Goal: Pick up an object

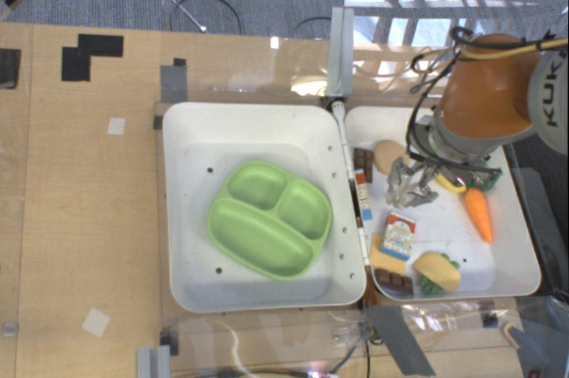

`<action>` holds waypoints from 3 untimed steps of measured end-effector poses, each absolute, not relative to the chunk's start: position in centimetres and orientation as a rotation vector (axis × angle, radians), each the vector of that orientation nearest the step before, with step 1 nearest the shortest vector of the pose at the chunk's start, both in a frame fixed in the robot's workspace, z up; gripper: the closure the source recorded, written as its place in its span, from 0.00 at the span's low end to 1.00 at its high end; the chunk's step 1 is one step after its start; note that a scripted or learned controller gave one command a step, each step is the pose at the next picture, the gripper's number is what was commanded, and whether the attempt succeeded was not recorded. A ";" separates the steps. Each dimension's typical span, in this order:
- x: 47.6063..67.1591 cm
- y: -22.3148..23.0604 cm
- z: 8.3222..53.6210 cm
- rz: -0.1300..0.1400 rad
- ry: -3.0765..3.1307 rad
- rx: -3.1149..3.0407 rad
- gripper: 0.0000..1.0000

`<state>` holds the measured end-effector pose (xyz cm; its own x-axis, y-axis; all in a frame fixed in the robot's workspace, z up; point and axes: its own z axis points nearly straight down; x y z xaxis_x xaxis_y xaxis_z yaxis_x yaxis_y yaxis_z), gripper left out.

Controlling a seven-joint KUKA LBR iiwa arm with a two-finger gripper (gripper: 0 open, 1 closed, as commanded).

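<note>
Carrot (478, 213) lies in the right bin (524, 274), just right of the tool (412, 186), whose grip I cannot tell.

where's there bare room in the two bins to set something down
Left bin: bare floor rings the green divided plate, widest along the far wall and the left wall. Right bin: crowded; gripper, carrot, carton and burger fill it, with one small patch between carrot and burger.

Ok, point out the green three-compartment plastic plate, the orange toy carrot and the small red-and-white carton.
Green three-compartment plastic plate (267, 229): camera view, on its long front compartment.
Orange toy carrot (479, 212): camera view, mid-body.
Small red-and-white carton (399, 235): camera view, on its printed face.
</note>
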<state>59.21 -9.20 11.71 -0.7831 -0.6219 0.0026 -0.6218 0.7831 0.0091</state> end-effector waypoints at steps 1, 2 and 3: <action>58.7 -13.1 10.0 0.005 -2.791 1.456 1.00; 51.8 -17.0 13.1 0.008 -2.484 1.931 1.00; 51.9 -16.9 13.1 0.005 -2.482 1.934 0.00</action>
<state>51.85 -16.86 13.07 -0.2446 -0.9696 -0.0018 -0.9696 0.2446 -0.0057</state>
